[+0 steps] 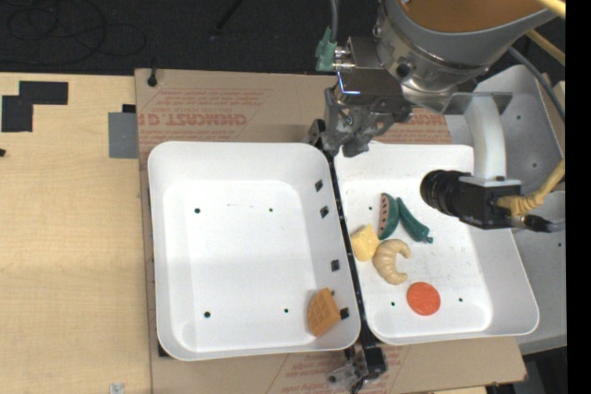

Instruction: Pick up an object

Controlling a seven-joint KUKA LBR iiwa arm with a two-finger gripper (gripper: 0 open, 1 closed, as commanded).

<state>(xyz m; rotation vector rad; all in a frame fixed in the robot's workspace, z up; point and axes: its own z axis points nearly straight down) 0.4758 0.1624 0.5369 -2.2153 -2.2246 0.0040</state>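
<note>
My gripper [355, 141] hangs over the back left corner of the right bin [499, 314], near the divider between the bins; its dark fingers are hard to tell apart. In the right bin lie a watermelon slice [382, 216], a green pepper-like piece [406, 219], a yellow block [365, 244], a tan croissant [393, 259] and an orange-red disc [424, 298]. A brown cracker-like piece [322, 313] rests in the front right corner of the left bin [175, 198]. All of these lie well in front of the gripper.
A black cylindrical fixture [462, 196] on a white arm reaches over the right bin from the right. Both bins sit on a cardboard sheet [222, 111] on a wooden bench [65, 226]. Cables trail at the back.
</note>
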